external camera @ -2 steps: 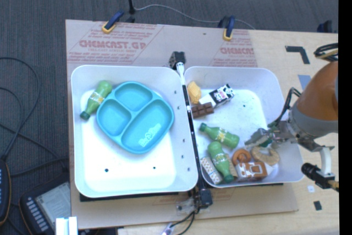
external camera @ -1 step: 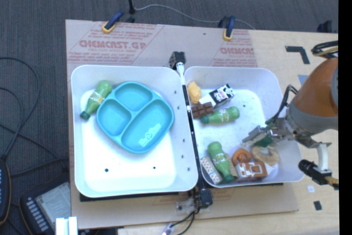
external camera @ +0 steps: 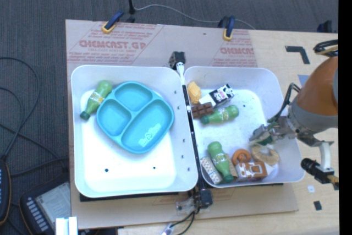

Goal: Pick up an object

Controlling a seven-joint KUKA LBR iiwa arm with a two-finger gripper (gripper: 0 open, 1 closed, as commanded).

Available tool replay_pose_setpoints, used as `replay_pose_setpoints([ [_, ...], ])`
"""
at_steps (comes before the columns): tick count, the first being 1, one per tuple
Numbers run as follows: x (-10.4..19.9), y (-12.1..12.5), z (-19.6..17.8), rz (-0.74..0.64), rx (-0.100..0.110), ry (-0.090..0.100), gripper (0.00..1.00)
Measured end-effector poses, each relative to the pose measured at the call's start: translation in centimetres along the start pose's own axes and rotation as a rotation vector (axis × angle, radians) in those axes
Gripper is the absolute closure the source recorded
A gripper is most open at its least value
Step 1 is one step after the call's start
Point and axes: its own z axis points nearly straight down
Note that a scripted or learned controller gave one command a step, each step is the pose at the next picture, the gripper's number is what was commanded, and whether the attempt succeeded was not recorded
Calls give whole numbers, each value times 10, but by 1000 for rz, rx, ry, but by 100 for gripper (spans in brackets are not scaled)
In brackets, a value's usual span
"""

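Note:
My gripper [external camera: 264,135] hangs low over the right side of the right bin [external camera: 258,77], reaching in from the right. Directly below and in front of it lies a tan bread-like piece [external camera: 266,154]. Beside that sit an orange ring [external camera: 241,157] and a small printed box [external camera: 252,171]. A green bottle [external camera: 220,160] lies near the bin's front. A second green bottle [external camera: 223,115] lies mid-bin beside a brown bar [external camera: 200,111]. A black-and-white carton [external camera: 221,94] and a yellow piece [external camera: 193,91] are at the back left.
The left bin [external camera: 126,173] holds a blue divided plate [external camera: 135,116] and a green bottle [external camera: 95,98] at its back left. A clamp and cable [external camera: 177,59] sit at the bins' far junction. The arm's grey and orange body [external camera: 322,99] overhangs the right bin's right rim.

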Motion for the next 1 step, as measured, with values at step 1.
replay_pose_setpoints([
  [1,49,0,-101,4,4,-10,100],
])
